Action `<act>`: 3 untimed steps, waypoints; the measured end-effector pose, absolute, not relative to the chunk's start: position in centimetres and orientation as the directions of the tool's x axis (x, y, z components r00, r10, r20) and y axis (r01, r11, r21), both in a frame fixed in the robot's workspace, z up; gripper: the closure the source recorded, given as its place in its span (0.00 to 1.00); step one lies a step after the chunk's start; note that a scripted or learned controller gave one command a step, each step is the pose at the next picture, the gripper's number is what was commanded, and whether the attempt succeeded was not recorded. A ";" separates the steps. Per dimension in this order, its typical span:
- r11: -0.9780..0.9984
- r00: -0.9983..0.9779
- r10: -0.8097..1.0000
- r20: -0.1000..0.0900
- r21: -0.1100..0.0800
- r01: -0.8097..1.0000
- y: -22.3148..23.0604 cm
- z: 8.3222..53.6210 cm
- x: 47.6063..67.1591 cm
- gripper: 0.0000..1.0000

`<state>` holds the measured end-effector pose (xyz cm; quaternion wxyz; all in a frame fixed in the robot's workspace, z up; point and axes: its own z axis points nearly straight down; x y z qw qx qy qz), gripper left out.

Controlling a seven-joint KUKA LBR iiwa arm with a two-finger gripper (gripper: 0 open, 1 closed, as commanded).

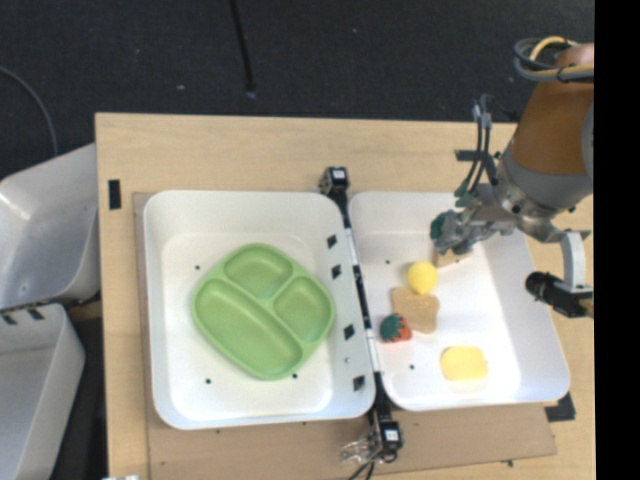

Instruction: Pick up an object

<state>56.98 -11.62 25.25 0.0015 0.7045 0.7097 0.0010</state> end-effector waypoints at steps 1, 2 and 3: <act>0.006 -0.006 1.000 0.000 -0.001 1.000 -6.8 24.1 58.2 1.00; 0.006 -0.006 1.000 0.000 0.002 1.000 -1.8 23.1 59.9 1.00; 0.007 -0.007 1.000 0.000 0.002 1.000 3.3 22.4 62.1 1.00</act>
